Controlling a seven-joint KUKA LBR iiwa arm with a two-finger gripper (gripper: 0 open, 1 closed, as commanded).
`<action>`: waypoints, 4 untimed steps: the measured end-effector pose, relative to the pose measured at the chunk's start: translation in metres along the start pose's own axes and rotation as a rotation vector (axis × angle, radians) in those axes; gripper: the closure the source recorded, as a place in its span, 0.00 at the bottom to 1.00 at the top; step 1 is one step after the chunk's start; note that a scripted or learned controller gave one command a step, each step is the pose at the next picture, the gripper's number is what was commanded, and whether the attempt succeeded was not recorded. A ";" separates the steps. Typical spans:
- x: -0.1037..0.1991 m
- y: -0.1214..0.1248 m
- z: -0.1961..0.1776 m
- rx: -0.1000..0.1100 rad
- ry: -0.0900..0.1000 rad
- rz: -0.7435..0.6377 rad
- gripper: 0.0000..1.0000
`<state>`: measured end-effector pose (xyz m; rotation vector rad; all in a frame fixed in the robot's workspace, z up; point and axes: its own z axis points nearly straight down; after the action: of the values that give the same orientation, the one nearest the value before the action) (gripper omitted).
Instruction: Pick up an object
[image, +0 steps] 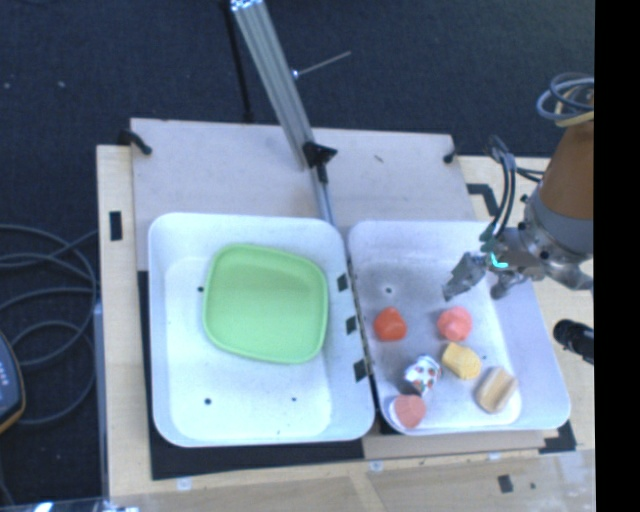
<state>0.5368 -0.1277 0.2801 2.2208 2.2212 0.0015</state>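
A robot's two-finger gripper (478, 280) hovers with fingers spread and nothing between them, poised just above a red ball (455, 323) in the right bin (535, 330), likely lining up a grab. Below the ball lie a yellow block (461, 360) and a tan piece (495, 389); a green plate (267, 303) fills the left bin (175, 330).

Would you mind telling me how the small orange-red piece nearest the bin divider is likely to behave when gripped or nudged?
The orange-red piece looks rounded and squat, so a nudge would probably make it roll or skid on the smooth white bin. It seems small and likely light. Its curved sides may slip from the pincer unless gripped centrally.
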 end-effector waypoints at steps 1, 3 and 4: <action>0.000 0.000 0.000 0.000 0.000 0.000 0.00; 0.003 -0.001 0.119 0.006 0.000 0.001 0.00; 0.000 0.001 0.161 0.004 0.000 0.001 0.00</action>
<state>0.5379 -0.1273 0.1190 2.2239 2.2221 -0.0034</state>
